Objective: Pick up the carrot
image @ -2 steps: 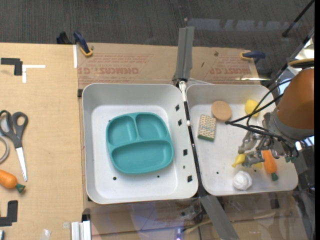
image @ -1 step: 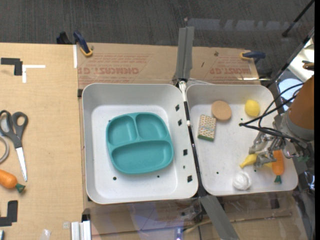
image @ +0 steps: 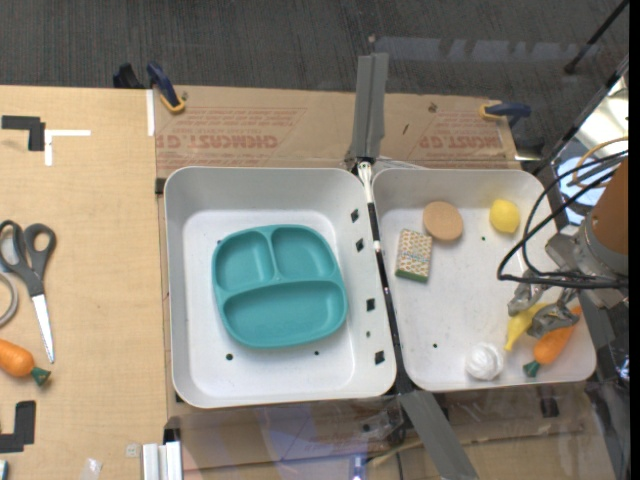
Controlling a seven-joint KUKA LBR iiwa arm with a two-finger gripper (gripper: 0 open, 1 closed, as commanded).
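Gripper (image: 545,303) of the grey arm with orange band, low over the near right corner of the right-hand shallow white bin (image: 450,363); whether its metal fingers are parted or closed, and whether they grasp anything, cannot be told, as cables and fittings crowd them. Orange carrot with green stem end (image: 550,346) lying tilted on the bin floor just beside and below the gripper, close to the bin's right wall, its green end toward the near rim. Yellow banana-shaped piece (image: 520,325) lies against the carrot's left side, directly under the gripper. White ball (image: 485,362) rests left of the carrot, near the bin's near rim. Toward the bin's far wall: 1 yellow lemon (image: 505,216), 1 tan round biscuit-like disc (image: 443,221) and 1 speckled green-and-tan block (image: 414,255). Left-hand white bin (image: 190,298) holds a teal 3-compartment plate (image: 280,286). On the bench left of that bin lie grey-handled scissors (image: 30,278) and a 2nd orange carrot (image: 18,360)
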